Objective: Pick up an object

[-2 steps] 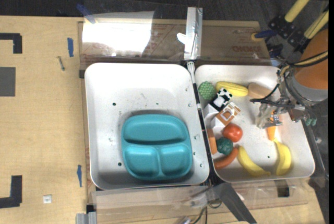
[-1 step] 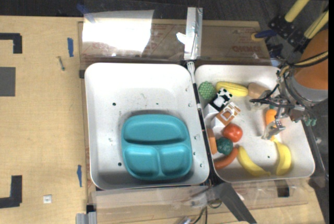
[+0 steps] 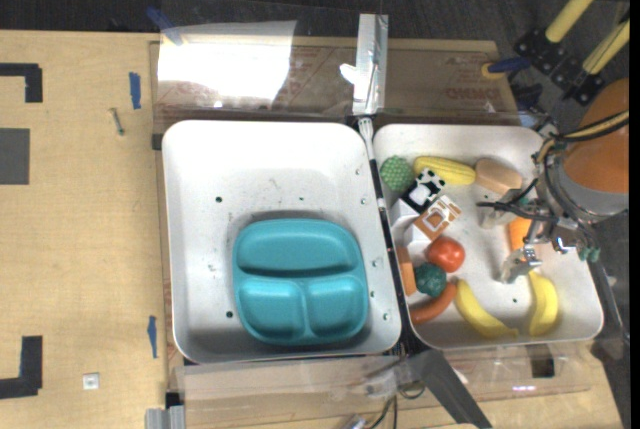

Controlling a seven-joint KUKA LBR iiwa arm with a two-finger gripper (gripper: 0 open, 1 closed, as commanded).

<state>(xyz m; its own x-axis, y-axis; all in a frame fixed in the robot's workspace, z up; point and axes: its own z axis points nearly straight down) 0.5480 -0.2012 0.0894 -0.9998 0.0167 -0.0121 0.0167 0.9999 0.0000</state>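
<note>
We are looking at a robot lab: a wooden counter (image 3: pixel 80 247) with black tape marks (image 3: pixel 25 82), two white bins (image 3: pixel 190 167), a clear plastic wall (image 3: pixel 235 67), and toy food (image 3: pixel 485 312).

Left bin (image 3: pixel 190 217) — divided tray (image 3: pixel 299 280) toward its front. Right bin (image 3: pixel 585 322) — toy foods (image 3: pixel 450 217) clustered along its left side, bananas (image 3: pixel 500 309) at front.

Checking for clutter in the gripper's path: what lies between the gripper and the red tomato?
In the camera view, bare white bin floor lies between the gripper and the red tomato.
</note>
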